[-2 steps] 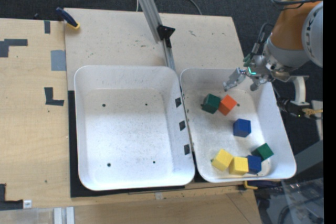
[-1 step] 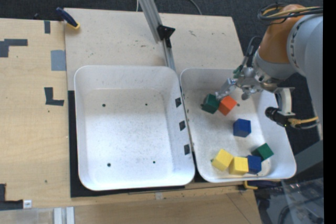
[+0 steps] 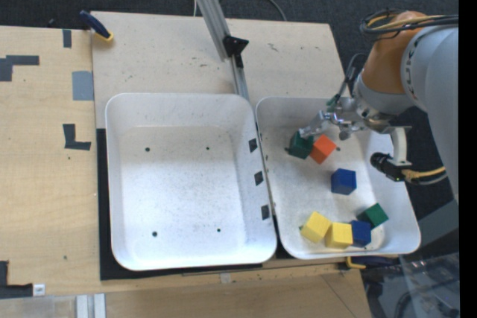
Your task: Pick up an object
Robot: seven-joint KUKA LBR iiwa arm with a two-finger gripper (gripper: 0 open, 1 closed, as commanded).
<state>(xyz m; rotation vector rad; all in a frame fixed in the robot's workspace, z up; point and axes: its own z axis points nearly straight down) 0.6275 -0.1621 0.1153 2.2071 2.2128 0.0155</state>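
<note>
Claw (image 3: 322,132) of the grey arm (image 3: 417,71) is hovering low over the right bin (image 3: 287,115), directly above an orange cube (image 3: 323,150) and a dark green block (image 3: 299,146) that are sitting pressed together. We are unable to tell how far the fingers are parted, and we are seeing nothing held between them.

We are judging the orange cube the likeliest pick. For a clean grasp we are wanting the fingers straddling two free faces, away from the side touching the green block, so that the neighbour is not being dragged along or wedged in.

The blocks are looking like small, hard, matte cubes with crisp edges. A blue cube (image 3: 343,181) is lying apart nearer the middle; two yellow cubes (image 3: 328,229), another blue and a green one (image 3: 375,215) are crowding the near corner. Both bins are shallow, smooth white trays with rounded rims, resting on a pale wooden table (image 3: 149,56).
</note>
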